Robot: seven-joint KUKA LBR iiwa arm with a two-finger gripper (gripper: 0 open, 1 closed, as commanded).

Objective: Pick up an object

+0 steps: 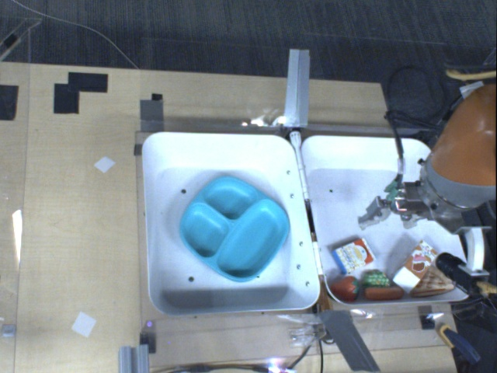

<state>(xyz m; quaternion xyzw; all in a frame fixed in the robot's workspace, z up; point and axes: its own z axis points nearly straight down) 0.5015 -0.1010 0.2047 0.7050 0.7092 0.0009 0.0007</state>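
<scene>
My gripper (378,207) hangs over the bare middle of the right bin (342,169), reaching in from the right, its fingers open with nothing between them. Below it, along the bin's front edge, lie the objects: a small orange and white carton (353,255), a red tomato (344,287), a green piece (377,278), a red sausage (383,292), a white block (405,277) and a brown wedge like a pizza slice (429,274). The carton is the closest one, a short way below and left of the gripper.
The left bin (163,286) holds a large blue divided plate (234,228). A raised rim (304,208) separates the two bins. Black cables (404,107) run behind the right bin near the arm.
</scene>
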